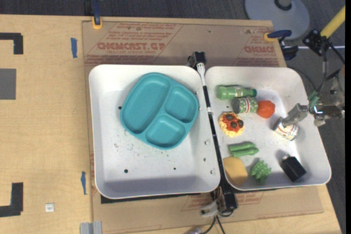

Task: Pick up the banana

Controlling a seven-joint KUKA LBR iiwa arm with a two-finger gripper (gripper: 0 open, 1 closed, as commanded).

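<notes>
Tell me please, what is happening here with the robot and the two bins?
The gripper reaches in from the right, over the right bin, close above a small white object. Toy food lies in that bin; I cannot pick out a banana with certainty. The left bin holds a teal divided plate. Nothing is visibly held yet.

Divided tray [159,109] in left bin [104,134]; toy foods in right bin [312,140].

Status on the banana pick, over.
Gripper over right bin, by a white-silver item. Yellow piece, likely the banana, apart at near edge. Green spiky toy beside it.
</notes>
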